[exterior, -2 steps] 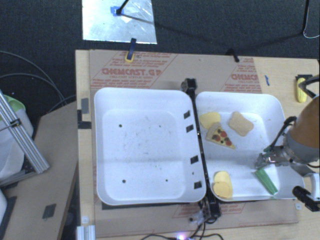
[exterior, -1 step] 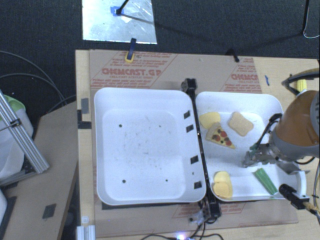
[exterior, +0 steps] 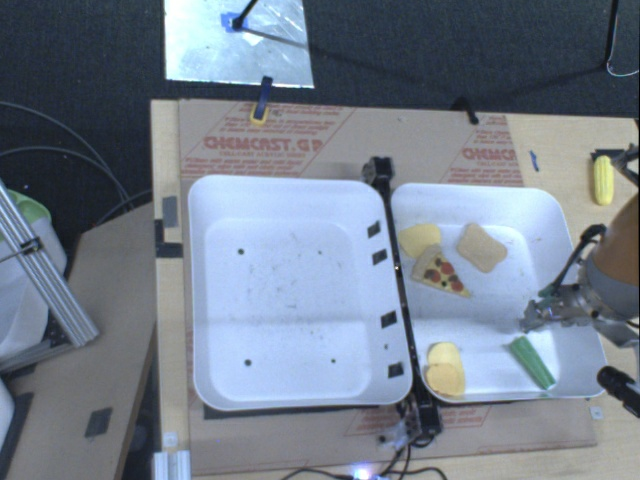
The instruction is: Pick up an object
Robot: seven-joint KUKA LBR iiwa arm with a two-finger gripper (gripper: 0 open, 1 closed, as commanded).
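The right bin point(exterior: 545, 208) holds a pizza slice toy point(exterior: 440, 271), a tan bread piece point(exterior: 481, 247), a yellow wedge point(exterior: 420, 237), a round yellow piece point(exterior: 445, 368) at the front left corner, and a green stick-shaped toy point(exterior: 532, 361) at the front right. My gripper point(exterior: 537, 317) hangs at the right side of this bin, just above and behind the green toy. Nothing shows between its fingers.
The left bin point(exterior: 205, 268) sits beside it, split off by a black hinged divider point(exterior: 392, 268). A yellow corn toy point(exterior: 602, 180) lies on the bench outside the right bin. A metal frame stands at the far left.
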